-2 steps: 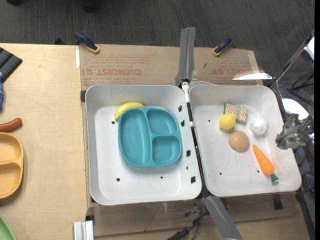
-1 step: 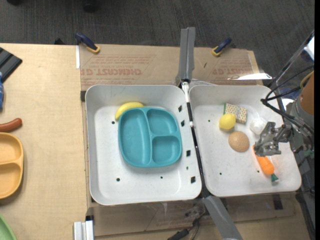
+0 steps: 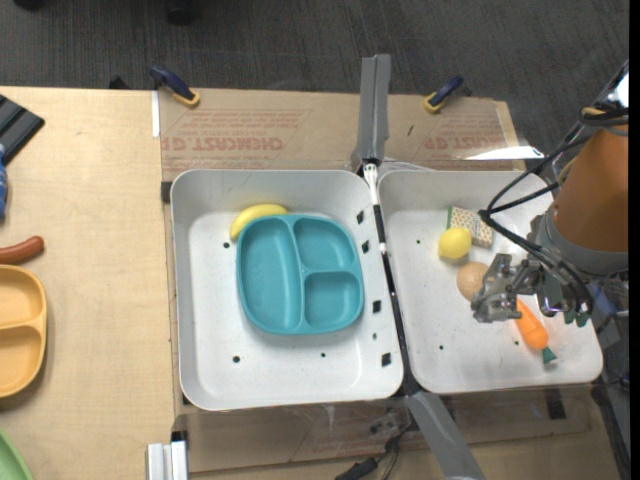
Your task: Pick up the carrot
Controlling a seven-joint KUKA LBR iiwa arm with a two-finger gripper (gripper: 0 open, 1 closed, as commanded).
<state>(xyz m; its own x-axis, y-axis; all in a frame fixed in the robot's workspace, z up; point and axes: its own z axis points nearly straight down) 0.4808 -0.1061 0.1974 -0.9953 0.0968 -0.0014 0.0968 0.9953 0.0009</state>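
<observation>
- Carrot (image 3: 533, 330) lies in the right bin (image 3: 470, 363), just to the right of the fingers as you look, slanting down toward the bin's near right corner; its upper end is hidden behind the gripper body and cables, and a small green tip shows at its lower end.
- You cannot tell from here whether the fingers are apart or together: the gripper (image 3: 492, 306) is a blur of grey metal, and nothing shows clearly between its fingers.
- A tan, rounded object (image 3: 470, 280) sits right against the fingers on their upper left, partly covered by them, so you cannot make out what it is.
- Beyond that, a yellow lemon-like fruit (image 3: 455, 243) and a speckled sponge (image 3: 471, 225) lie up and left of the fingers, touching each other.
- The arm (image 3: 597, 193) comes in from the right, its orange band cut off by the frame edge, wrist bent down over the right bin with black cables looping above.
- Far left of the fingers, the left bin (image 3: 205, 308) holds a teal divided plate (image 3: 298, 273) that covers most of a banana (image 3: 256, 215).
</observation>
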